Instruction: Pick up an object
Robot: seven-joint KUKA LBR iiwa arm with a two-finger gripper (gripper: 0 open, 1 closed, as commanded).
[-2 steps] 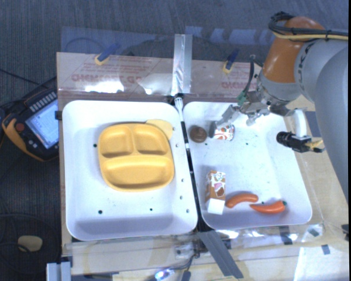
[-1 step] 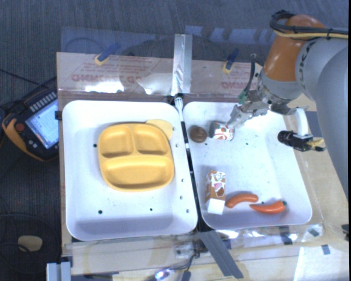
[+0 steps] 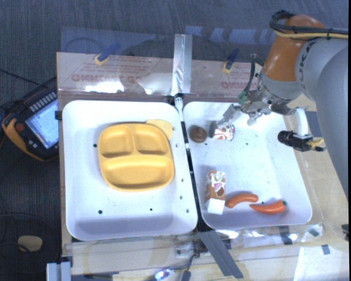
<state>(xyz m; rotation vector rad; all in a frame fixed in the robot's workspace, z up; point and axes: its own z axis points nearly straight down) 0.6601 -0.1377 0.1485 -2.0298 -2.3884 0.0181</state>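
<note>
Carrot (image 3: pixel 269 206) and sausage (image 3: pixel 241 199), front of right bin (image 3: pixel 292 174), beside carton (image 3: pixel 216 191) | can (image 3: pixel 223 132) at bin's rear, brown disc (image 3: pixel 198 134) beside it | arm (image 3: pixel 304 51) reaching from right, wrist tilted down-left | gripper (image 3: pixel 229 119) at can; finger spread: cannot tell | left bin (image 3: pixel 76 157): yellow tray (image 3: pixel 137 157)

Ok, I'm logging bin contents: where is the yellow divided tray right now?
The yellow divided tray lies flat in the middle of the left bin, across the central divider from the brown round object in the right bin.
</note>
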